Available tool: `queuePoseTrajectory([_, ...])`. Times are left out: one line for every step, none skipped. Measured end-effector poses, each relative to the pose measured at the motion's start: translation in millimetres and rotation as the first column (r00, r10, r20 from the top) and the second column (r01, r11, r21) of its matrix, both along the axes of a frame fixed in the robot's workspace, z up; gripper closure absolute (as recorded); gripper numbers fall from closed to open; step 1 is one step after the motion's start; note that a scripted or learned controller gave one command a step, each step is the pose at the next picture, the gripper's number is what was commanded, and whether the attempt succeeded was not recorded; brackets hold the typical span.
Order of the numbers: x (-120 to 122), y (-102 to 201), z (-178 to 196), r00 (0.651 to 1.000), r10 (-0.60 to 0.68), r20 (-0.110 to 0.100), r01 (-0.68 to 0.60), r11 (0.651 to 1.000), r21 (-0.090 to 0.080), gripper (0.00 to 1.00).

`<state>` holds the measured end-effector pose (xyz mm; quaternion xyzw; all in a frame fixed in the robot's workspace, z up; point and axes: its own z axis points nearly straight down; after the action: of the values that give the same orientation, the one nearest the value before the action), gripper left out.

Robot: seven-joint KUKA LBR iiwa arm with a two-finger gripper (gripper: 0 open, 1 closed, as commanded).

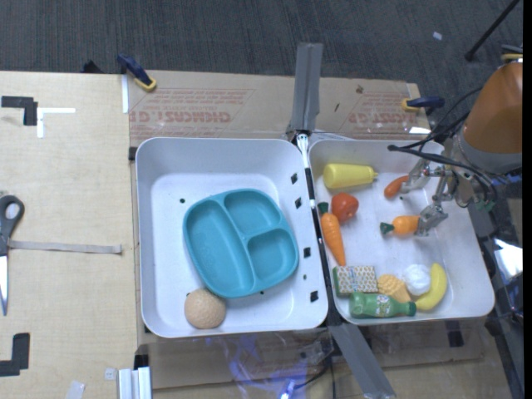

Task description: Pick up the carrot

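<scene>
The carrot (333,238) is long and orange with a green top. It lies along the left wall of the right bin (465,256), pointing toward the front, just below a red tomato (344,206). My gripper (422,199) hangs over the right part of that bin, well to the right of the carrot. Its fingers are spread open with nothing between them. One fingertip (413,178) is next to a small orange piece (395,188). The other is beside a stubby orange vegetable with a green stem (403,225).
The right bin also holds a yellow corn cob (349,174), crackers (356,278), a green bottle (381,307), a banana (435,288) and a white piece (415,277). In the left bin (158,223) lie a blue divided plate (241,242) and a tan ball (204,309).
</scene>
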<state>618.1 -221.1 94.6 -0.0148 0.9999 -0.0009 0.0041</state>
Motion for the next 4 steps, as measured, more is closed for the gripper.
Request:
queuePoseTrajectory([-32.2, 20.6, -0.8, 1.0, -0.008, -0.003, 0.008, 1.0, 0.001, 0.0])
queuePoseTrajectory([-51.2, 27.9, -1.1, 0.95, -0.311, -0.004, 0.311, 0.95, 0.002, 0.0])
queuePoseTrajectory([-31.7, 43.8, -1.6, 0.828, -0.56, -0.004, 0.56, 0.828, 0.003, 0.0])
queuePoseTrajectory([-30.2, 44.3, 8.8, 0.83, -0.557, 0.001, 0.557, 0.83, 0.003, 1.0])
